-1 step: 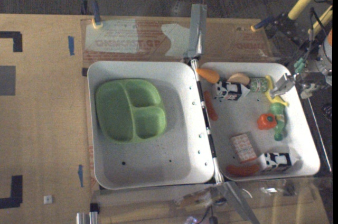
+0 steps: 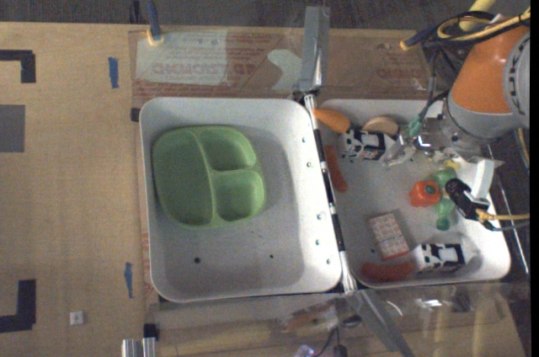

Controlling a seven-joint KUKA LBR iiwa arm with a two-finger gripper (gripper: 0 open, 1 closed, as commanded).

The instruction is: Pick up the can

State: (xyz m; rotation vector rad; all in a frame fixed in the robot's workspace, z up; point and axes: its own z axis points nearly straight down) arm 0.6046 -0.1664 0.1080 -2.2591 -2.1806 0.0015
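The black-and-white can [image 2: 364, 145] lies on its side at the back of the right bin [image 2: 370, 189], near the jaws (open or closed, I cannot tell), and is probably light, stiff and slick, best pinched across its round middle.

Two white bins [image 2: 160, 204] [image 2: 497, 258]; one green divided tray [image 2: 210, 174]; two cow-patterned cartons [image 2: 364, 145] [image 2: 440, 256]; two red sausages [image 2: 335, 168] [image 2: 386, 270]; one patterned card [image 2: 389, 234]

arm [image 2: 497, 86]: cut by right edge | end effector [image 2: 421, 141]: fingers unclear
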